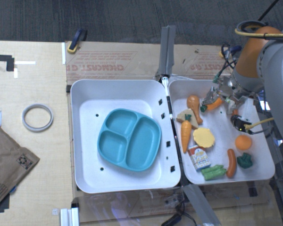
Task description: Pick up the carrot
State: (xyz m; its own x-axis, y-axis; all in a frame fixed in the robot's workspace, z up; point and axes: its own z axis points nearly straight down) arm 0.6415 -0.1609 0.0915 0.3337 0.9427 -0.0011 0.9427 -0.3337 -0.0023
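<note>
One pincer (220, 97) is on site, lowered over the upper part of the right bin (254, 175), near its back wall. Whether it is released or clenched cannot be told; the wrist and its cabling mask the tips.

Directly beneath and touching the pincer's lower left side lies a short orange piece with a green end, taken here to be the carrot (212, 103). It sits tilted, green end pointing down and left, orange body running up under the pincer. No clear view shows it gripped or raised, and it appears low, close to the bin floor.

Finding: the approach is made, but the pick is not confirmed. Securing the carrot and lifting it clear of the bin remain outstanding.

A caution on identity: a longer orange tapered root (185, 135) lies along the left wall of the same bin, well apart from the pincer. It could equally be called a carrot and is untouched.

Just left of the carrot stands a drumstick (194, 106). Further down are a yellow disc (203, 138), a small carton (199, 157), a sausage (231, 163), an orange (244, 142) and a broccoli floret (245, 160). None of these crowds the carrot except the drumstick.

The left bin (80, 126) holds a blue divided tray (129, 139). A roll of tape (37, 117) rests on the worktop (28, 84) beyond.
</note>
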